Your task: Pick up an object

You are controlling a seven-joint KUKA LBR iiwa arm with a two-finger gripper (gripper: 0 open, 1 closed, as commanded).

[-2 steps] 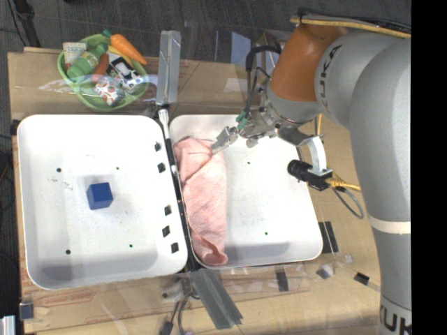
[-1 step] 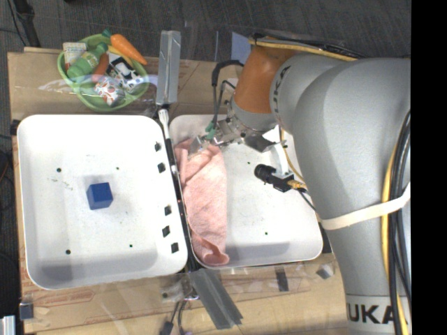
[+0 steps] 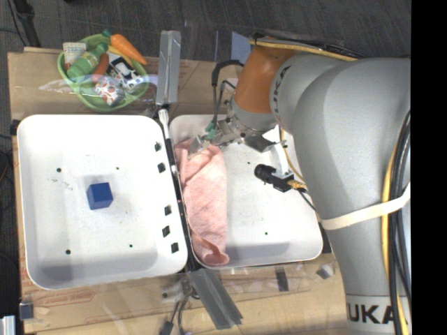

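Observation:
A pink cloth (image 3: pixel 206 194) lies crumpled along the left side of the right bin (image 3: pixel 279 246), from its far end to its near edge. My gripper (image 3: pixel 211 135) is low at the far left corner of that bin, right at the top end of the cloth. Its tips are small and partly lost against the cloth. A blue cube (image 3: pixel 100 195) sits in the left bin (image 3: pixel 42 257), left of its middle.
A green bowl (image 3: pixel 105 72) of toy food with an orange carrot stands beyond the left bin. A grey divider with black clips (image 3: pixel 167 187) runs between the bins. The arm's bulk covers the bench right of the right bin.

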